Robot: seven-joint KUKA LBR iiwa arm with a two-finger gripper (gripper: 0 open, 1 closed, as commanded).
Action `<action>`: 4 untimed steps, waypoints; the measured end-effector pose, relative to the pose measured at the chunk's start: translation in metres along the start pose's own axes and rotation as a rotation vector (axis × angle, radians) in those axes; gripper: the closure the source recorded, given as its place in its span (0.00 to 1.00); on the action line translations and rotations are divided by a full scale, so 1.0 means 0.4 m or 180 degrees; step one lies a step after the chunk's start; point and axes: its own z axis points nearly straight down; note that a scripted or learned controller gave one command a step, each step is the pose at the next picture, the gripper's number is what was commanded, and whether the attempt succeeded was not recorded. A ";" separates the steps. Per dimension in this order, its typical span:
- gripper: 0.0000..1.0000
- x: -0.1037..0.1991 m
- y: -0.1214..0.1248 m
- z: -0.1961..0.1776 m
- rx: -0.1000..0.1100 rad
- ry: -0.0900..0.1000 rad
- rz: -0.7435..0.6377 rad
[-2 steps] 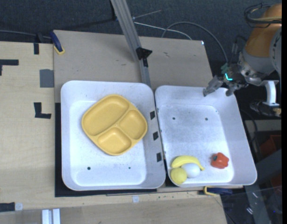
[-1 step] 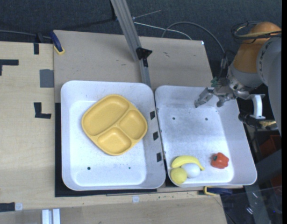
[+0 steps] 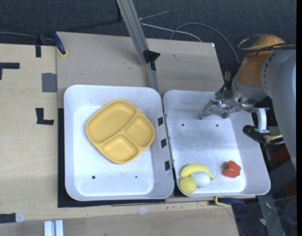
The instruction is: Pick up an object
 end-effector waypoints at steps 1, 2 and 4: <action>1.00 0.001 0.002 -0.032 -0.0005 -0.0003 -0.0005; 1.00 0.026 0.001 -0.154 -0.0020 0.0005 0.0003; 1.00 0.014 0.008 -0.418 -0.0021 0.0003 0.0005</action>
